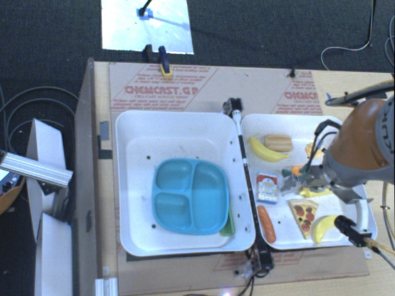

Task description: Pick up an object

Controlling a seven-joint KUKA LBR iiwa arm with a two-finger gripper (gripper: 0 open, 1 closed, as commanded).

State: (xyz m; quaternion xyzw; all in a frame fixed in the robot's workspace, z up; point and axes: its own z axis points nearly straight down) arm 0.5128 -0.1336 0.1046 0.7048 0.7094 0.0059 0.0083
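Pizza slice (303,213) lies flat in the right bin (271,123) just beside the jaws, open or closed I cannot tell, so they may skid off its thin edge or snag the carton (266,189) nearby.

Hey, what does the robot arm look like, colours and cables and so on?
The arm is rounded and grey, with a broad orange band above the wrist. A thin dark cable loops beside it. The gripper looks dark grey; finer detail is blurred.
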